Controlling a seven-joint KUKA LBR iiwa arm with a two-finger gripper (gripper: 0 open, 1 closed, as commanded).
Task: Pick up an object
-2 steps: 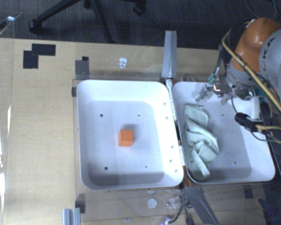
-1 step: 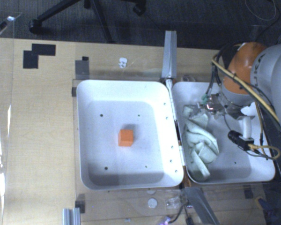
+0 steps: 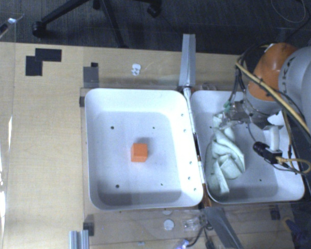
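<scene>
A small orange cube [image 3: 139,152] rests near the middle of the left bin [image 3: 101,110]. In the right bin [image 3: 285,188] a crumpled white cloth [image 3: 225,158] lies along the left side, stretching from the middle toward the front wall. My gripper [image 3: 228,114] is low over the right bin, right at the far end of the cloth. The grey wrist with its orange band [image 3: 269,71] and cables hangs over it from the right, hiding the gripper's tip and any contact with the cloth.
A grey metal post [image 3: 187,61] stands at the back between the two bins. A black cable with a yellow hose [image 3: 272,157] loops over the right bin's right half. The wooden bench [image 3: 41,154] extends to the left.
</scene>
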